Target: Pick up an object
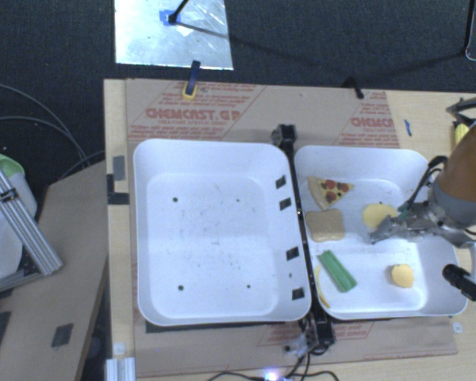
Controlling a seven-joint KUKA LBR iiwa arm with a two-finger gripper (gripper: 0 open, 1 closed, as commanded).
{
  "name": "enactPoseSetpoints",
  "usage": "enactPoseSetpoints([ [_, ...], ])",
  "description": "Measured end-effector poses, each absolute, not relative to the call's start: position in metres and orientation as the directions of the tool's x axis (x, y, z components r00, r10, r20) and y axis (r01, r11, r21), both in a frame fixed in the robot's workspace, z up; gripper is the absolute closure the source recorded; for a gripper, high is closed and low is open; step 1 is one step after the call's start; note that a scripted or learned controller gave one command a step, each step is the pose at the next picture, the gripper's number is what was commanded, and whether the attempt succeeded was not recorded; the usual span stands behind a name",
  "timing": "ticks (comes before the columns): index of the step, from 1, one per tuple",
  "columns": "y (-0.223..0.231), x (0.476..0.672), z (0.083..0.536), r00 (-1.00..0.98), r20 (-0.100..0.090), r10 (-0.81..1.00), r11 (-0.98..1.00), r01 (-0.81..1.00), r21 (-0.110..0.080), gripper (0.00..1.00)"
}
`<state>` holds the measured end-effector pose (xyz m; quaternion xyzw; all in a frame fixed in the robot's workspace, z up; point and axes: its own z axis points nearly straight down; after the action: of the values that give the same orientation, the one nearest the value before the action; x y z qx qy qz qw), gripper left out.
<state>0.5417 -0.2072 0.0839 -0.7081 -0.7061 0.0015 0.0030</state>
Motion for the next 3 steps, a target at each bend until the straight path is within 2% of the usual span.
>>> enactPoseSetpoints([
  [1,-0.206,0.589,0.107,-0.006,-0.002,1.0,0.006,1.0,0.007,0.0],
  [2,-0.206,0.587,0.116,-0.006,-0.002,1.0,0.006,1.0,0.007,1.0],
  [3,-0.151,0.526,0.126,-0.005,0.003,1.0,0.005,1.0,-0.003,1.0],
])
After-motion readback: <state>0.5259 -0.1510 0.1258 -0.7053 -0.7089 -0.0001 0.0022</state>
